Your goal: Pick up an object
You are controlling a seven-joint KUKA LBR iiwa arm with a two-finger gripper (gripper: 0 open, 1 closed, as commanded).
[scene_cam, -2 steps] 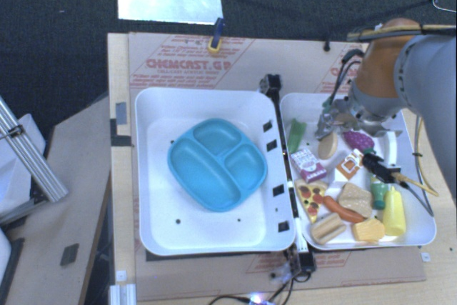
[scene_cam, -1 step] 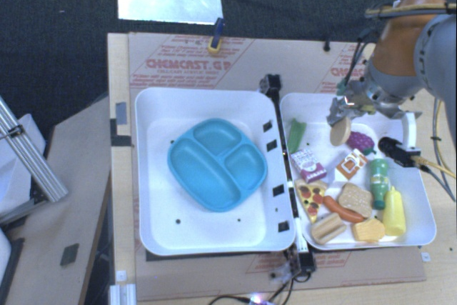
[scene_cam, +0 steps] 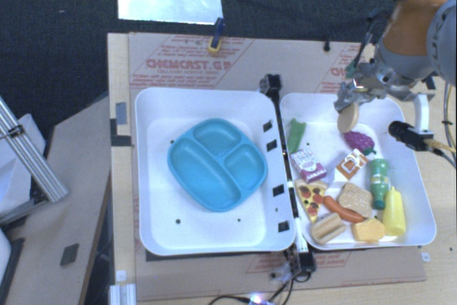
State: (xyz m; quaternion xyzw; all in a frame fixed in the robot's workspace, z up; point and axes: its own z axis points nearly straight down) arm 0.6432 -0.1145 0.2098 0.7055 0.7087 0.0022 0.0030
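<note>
Tan and oval, a small flat toy food piece (scene_cam: 348, 119) hangs pinched between the closed fingers of the gripper (scene_cam: 348, 105), above the back of the right white bin (scene_cam: 421, 207). Lifting straight and slowly should keep so shallow a pinch from slipping.

A single fixed camera looks down at a slant on the pale wooden bench (scene_cam: 86, 153), taking in both shallow white plastic bins (scene_cam: 153, 225) from moderate height.

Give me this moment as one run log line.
arm: above right bin | gripper: shut on tan oval piece, lifted | left bin: blue divided plate
</note>
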